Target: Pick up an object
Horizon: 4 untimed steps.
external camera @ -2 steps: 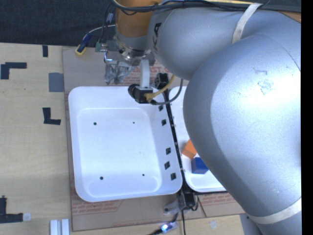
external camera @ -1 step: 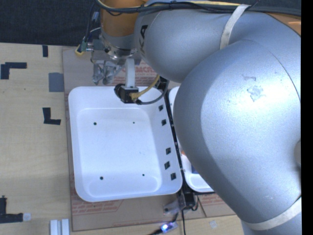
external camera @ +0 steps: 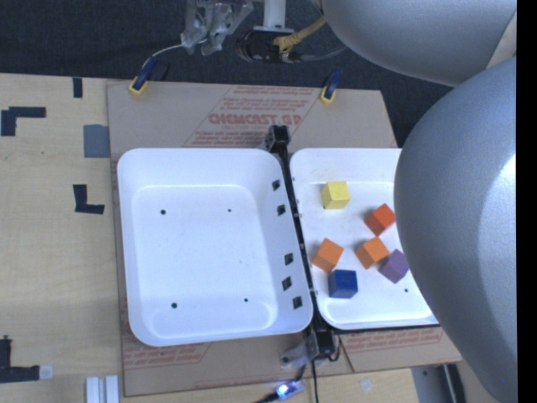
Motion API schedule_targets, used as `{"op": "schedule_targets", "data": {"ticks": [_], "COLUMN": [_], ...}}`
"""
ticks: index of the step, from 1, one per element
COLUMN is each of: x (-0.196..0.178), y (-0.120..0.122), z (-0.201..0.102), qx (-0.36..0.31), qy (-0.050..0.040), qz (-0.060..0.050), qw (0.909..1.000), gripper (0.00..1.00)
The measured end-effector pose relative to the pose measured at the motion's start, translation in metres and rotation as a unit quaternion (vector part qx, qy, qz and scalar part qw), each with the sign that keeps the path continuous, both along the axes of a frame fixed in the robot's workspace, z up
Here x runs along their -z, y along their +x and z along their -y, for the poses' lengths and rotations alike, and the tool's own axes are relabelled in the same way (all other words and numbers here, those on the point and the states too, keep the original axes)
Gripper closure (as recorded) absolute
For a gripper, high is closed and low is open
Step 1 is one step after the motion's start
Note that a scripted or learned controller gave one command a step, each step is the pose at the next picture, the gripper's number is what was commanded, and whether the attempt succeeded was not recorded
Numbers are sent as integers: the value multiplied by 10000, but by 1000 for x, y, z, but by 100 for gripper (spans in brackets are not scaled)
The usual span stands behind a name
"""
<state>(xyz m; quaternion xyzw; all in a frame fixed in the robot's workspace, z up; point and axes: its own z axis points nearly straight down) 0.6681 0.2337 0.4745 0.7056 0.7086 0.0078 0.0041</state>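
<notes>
Several small cubes lie in the right bin [external camera: 352, 309]: a yellow one [external camera: 336, 195] towards the back, three orange ones [external camera: 381, 218] [external camera: 328, 253] [external camera: 372, 251], a purple one [external camera: 393, 265] and a blue one [external camera: 342, 283] nearest the front. My gripper [external camera: 208, 34] hangs at the top of the view, beyond the back edge of the bench and far from both bins, with nothing visibly in it. The grey arm [external camera: 470, 225] covers the right side of the right bin.
The left bin [external camera: 201, 242] stands beside the right one, with a black divider [external camera: 287, 225] between them. Both rest on a cardboard sheet [external camera: 252, 116] held by two clamps [external camera: 141, 81] [external camera: 331, 86]. Cables [external camera: 277, 44] hang behind the bench.
</notes>
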Motion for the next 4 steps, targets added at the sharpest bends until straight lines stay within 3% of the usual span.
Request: {"op": "schedule_targets", "data": {"ticks": [1,2,3,4], "x": [-65,-61,22,-48], "y": [0,-41,-89,-66], "z": [23,-1,1,15], "qx": [18,-1,9,15], "qy": [-20,-26,-46,-17], "qz": [-51,-95,-138,-60], "qw": [10000,10000,9999,10000], "gripper": [100,100,100,100]}}
